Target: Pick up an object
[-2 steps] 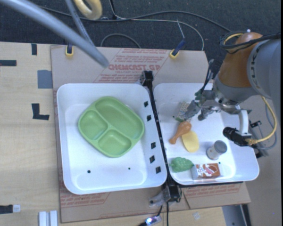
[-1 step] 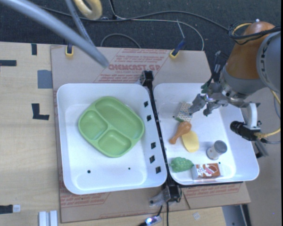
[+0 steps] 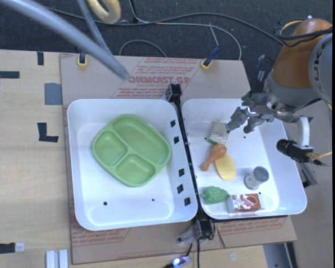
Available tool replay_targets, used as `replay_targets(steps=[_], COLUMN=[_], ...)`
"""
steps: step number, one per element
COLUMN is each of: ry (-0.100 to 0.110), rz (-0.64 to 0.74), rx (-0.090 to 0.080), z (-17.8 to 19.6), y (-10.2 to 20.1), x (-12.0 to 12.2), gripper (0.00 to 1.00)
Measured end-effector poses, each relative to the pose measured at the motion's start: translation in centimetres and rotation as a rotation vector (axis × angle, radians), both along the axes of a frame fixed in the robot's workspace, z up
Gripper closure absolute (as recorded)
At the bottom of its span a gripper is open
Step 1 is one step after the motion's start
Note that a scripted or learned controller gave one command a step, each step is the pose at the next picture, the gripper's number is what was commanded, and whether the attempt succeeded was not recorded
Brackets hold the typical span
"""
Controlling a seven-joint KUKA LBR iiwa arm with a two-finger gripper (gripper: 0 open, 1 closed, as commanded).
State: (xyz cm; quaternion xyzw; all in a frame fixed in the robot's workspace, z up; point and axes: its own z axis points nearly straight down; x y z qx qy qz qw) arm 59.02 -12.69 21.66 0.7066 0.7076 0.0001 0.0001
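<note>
Camera view from above the table: your tool [image 3: 238,118] hangs over the upper part of the right bin [image 3: 279,166], its fingers spread a little, with nothing seen between them. Just below its tips lies a small speckled packet [image 3: 217,132], the nearest candidate, and you can judge the tool close to it but not closed on it. Further down sit an orange drumstick toy [image 3: 213,156] touching a yellow piece [image 3: 225,168], a grey can [image 3: 257,177], a green leafy toy [image 3: 214,195] and a red-and-white packet [image 3: 245,202] near the front rim. The left bin [image 3: 81,166] holds a green divided tray [image 3: 132,149]. By this showing the pick is not yet done: every object rests in a bin, and the closing and lifting remain ahead of you.
</note>
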Motion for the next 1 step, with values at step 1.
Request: replay_targets(steps=[1], ry=[0.003], rz=[0.004], rx=[0.002], z=[-0.07], y=[4.60], x=[-0.52], gripper=[1.00])
